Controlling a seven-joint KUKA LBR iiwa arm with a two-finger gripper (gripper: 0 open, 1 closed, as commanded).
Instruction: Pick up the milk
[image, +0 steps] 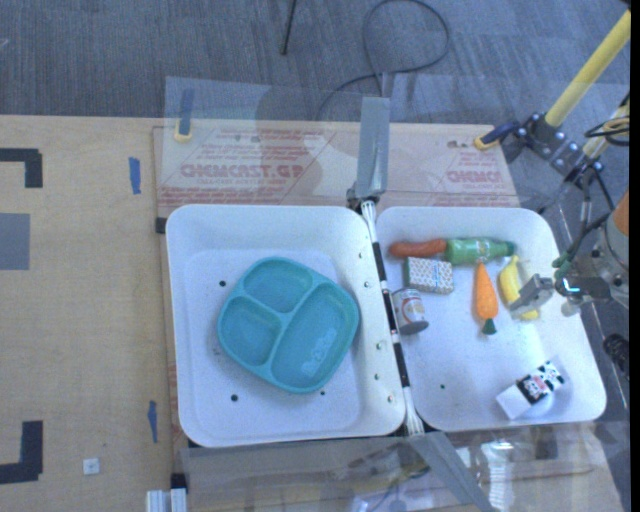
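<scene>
Wooden bench top fills the left of the frame, with 2 white bins at the centre. Your milk (531, 388), a small white carton with black cow patches, lies on its side in the lower right corner of the right bin (470, 395), well apart from everything else. The gripper (545, 291) sits at the right edge of that bin, beside the banana (510, 281); you cannot tell from this angle how it is set.

Watch 2 risks: the carton lies close to the bin wall, so a descent could clip the rim, and its tilt could let it slide out of a pinch.

The right bin also holds a carrot (484, 291), a green bottle (477, 249), a red sausage (417, 248), a patterned box (431, 274) and a can (409, 310). The left bin (200, 390) holds 1 teal divided plate (288, 324).
</scene>
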